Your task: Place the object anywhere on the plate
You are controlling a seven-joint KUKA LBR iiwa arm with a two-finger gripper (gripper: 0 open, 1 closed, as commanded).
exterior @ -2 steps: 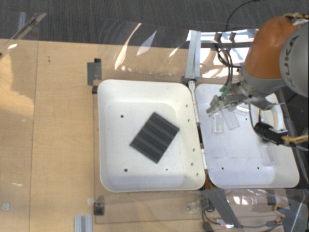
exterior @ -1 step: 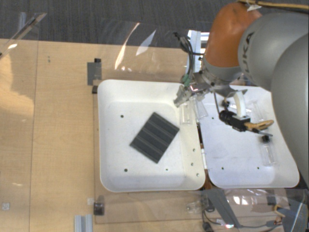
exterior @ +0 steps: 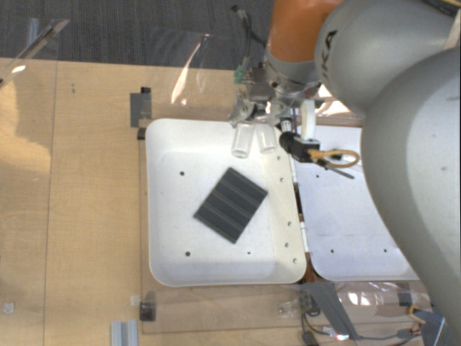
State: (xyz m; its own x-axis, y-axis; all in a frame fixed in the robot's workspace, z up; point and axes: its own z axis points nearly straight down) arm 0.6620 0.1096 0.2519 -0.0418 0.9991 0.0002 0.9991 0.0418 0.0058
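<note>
On the wooden bench [exterior: 72, 215], a dark ridged plate [exterior: 230, 205] is seen at the left bin's [exterior: 166, 258] centre; the gripper [exterior: 253, 141] is held near its back edge, fingers parted, nothing between them.

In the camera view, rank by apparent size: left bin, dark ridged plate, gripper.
1. Left bin, clearly the largest.
2. Plate.
3. Gripper. It looks somewhat smaller than the plate, but it sits nearer the camera, so that ranking is unsure.

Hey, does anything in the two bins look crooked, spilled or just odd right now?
One thing stands out: the dark ribbed plate in the left bin lies turned at a diagonal to the bin's walls rather than square with them. Nothing looks spilled or broken. The gripper hangs over that bin's far edge, above the plate.
</note>
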